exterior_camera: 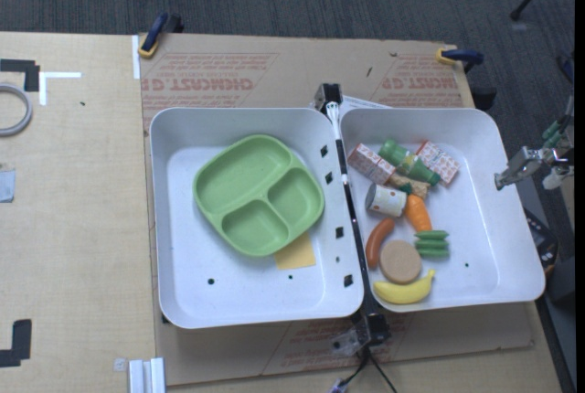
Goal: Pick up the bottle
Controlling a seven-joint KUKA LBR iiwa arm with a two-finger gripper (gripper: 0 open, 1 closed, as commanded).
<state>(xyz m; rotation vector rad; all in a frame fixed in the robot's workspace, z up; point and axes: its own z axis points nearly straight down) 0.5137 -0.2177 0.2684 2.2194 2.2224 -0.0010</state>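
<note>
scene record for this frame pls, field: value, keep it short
left bin: green divided plate, with a yellow slice poking out under its near edge
right bin: toy food in a heap
bottle: green, lying on its side in the heap's far part, between two red-and-white boxes
other items: carrot, banana, round cookie, small can
gripper: at the right bin's right rim, away from the bottle
bottle picked: no
</note>
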